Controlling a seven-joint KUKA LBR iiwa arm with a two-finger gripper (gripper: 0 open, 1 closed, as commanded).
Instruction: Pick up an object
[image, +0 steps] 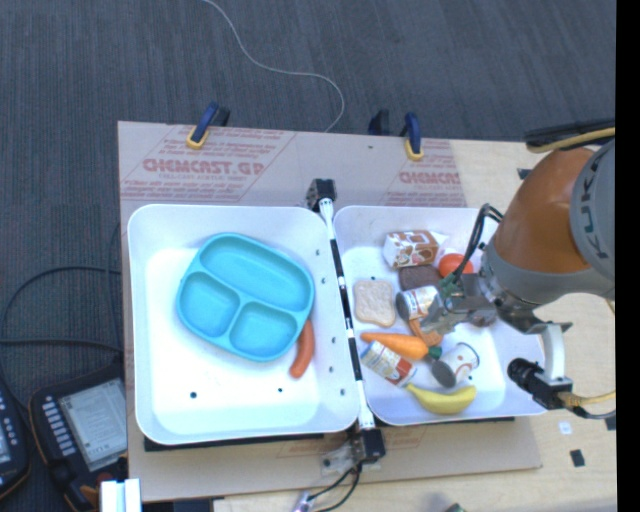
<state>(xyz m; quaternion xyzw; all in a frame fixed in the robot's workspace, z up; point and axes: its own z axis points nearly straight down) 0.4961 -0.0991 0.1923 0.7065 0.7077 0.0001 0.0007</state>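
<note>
We see the tool (440, 308) low in the right bin (490, 222), among the crowded food toys; how wide it stands, we cannot tell. A small can (416, 302) and a carrot (397, 345) lie just beside it, likely targets.

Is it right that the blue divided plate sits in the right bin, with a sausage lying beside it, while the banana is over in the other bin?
Not quite. The camera view shows the blue divided plate in the left bin, not the right one. The rest holds: the sausage lies beside it, and the banana is in the other bin.
</note>
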